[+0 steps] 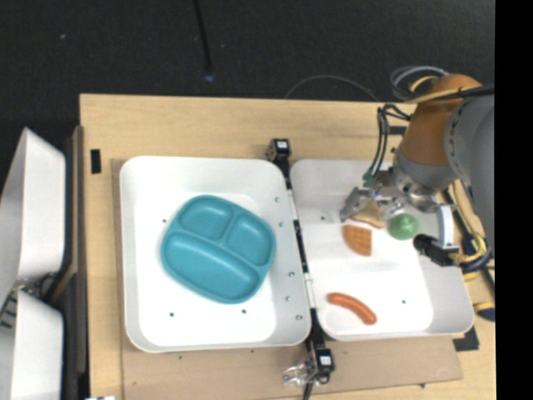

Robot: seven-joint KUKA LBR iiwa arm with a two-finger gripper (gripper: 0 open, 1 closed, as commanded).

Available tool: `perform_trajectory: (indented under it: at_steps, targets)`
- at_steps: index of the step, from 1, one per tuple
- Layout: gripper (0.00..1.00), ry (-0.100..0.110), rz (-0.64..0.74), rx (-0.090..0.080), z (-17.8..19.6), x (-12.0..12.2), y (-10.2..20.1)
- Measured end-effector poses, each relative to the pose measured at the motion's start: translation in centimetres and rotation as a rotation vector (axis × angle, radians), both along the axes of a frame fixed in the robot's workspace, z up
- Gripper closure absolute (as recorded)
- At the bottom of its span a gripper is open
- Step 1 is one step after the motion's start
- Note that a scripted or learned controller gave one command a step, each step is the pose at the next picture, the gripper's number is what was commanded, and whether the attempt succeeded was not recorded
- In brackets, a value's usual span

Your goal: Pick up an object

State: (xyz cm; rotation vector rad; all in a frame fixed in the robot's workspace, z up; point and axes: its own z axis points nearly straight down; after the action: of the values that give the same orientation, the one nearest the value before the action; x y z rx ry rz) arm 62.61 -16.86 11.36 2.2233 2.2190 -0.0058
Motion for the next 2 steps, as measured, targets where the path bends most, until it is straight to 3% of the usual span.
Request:
perform_trajectory:
  at_steps: [1, 2]
  targets:
    - [0.00, -0.004, -0.002, -0.002, -1.1, 0.1, -0.3]
    - [1.00, -0.011, -0.003, -0.002, 0.3, 0.3, -0.3]
